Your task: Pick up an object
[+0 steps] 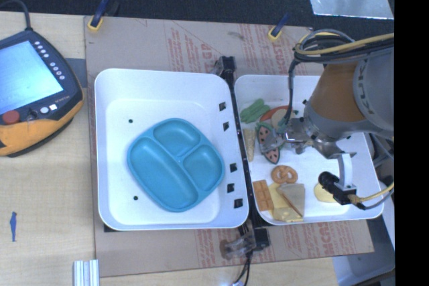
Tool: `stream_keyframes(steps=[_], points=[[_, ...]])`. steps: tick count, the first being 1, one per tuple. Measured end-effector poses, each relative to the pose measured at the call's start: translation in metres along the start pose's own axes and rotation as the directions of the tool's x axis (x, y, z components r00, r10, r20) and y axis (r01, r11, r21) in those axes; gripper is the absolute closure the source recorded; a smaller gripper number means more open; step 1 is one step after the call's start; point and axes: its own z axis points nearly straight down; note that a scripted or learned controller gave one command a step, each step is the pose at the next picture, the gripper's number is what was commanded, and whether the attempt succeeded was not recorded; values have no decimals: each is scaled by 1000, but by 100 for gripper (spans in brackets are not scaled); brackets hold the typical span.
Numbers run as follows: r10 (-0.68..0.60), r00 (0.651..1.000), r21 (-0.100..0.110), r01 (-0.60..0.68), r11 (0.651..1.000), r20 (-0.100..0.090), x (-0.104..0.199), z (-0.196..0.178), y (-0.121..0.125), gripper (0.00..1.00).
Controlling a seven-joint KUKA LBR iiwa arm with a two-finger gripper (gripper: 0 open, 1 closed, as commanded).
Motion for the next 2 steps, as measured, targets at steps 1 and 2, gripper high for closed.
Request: stream_keyframes(steps=[1,2], points=[[0,1000,8,0,1000,-1,-1,-10,-3,100],[-4,1000,-3,4,1000,-4,59,-105,2,100]])
